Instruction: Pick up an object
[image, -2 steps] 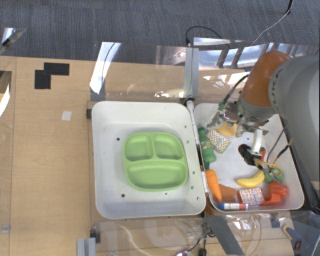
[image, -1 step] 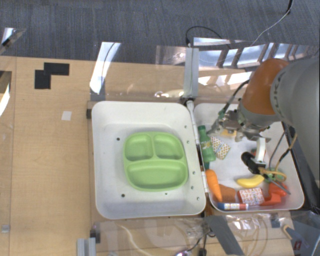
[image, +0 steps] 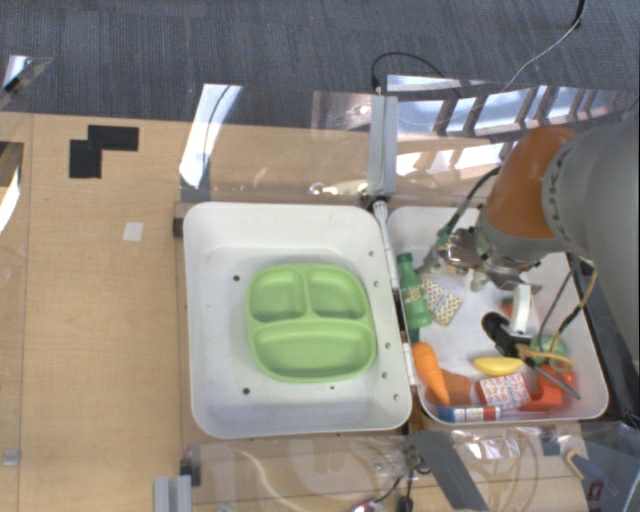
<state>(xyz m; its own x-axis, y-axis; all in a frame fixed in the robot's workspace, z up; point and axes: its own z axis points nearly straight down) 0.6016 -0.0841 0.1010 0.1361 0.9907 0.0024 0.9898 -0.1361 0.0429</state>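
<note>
My gripper (image: 462, 256) hangs over the back part of the right bin (image: 400, 225), below the arm's orange band. Just in front of it and to the left lie a green bottle (image: 410, 296), along the bin's left wall, and a small dotted pouch (image: 441, 301). An orange carrot (image: 430, 368) lies at the front left of that bin. Further right are a yellow banana (image: 497, 366), a black curved piece (image: 499, 331) and a white tube (image: 520, 309). I see nothing held in the gripper.
The left bin (image: 215, 400) holds a green divided plate (image: 311, 322) in its middle. Along the right bin's front wall lie a red box (image: 503, 392), a marker (image: 468, 412) and small red and green toys (image: 553, 365). The arm covers the bin's back right corner.
</note>
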